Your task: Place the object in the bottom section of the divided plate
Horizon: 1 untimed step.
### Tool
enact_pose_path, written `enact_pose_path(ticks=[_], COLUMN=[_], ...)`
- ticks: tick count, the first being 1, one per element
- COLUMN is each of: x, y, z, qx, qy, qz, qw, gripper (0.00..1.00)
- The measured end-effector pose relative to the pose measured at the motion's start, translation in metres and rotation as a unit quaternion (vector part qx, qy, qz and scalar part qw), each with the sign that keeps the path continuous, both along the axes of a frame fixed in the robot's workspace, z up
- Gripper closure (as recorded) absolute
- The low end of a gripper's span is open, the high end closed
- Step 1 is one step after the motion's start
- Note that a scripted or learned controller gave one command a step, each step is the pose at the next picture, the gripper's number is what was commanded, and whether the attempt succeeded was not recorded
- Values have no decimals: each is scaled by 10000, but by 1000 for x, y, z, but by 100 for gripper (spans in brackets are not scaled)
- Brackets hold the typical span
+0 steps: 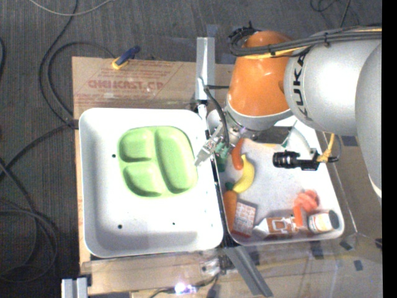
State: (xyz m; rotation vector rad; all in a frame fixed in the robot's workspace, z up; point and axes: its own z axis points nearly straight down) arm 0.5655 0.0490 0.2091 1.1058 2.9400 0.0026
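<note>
On the left, the white bin holds a green divided plate, its three sections bare. Over the rim between the bins hangs the gripper, just right of the plate; I cannot tell what state it is in or whether it grips anything. Just beside it in the right bin lie a red-orange pepper-shaped piece, a yellow banana, an orange carrot, a small printed box, a bottle and an orange toy; which one the task means, I cannot tell
</note>
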Motion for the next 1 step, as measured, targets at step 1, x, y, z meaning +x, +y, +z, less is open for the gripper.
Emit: enact_pose_path(ticks=[1], x=[-36], y=[56], z=[-15], qx=[3], qy=[21], qz=[-316], qw=[9995], gripper=[100])
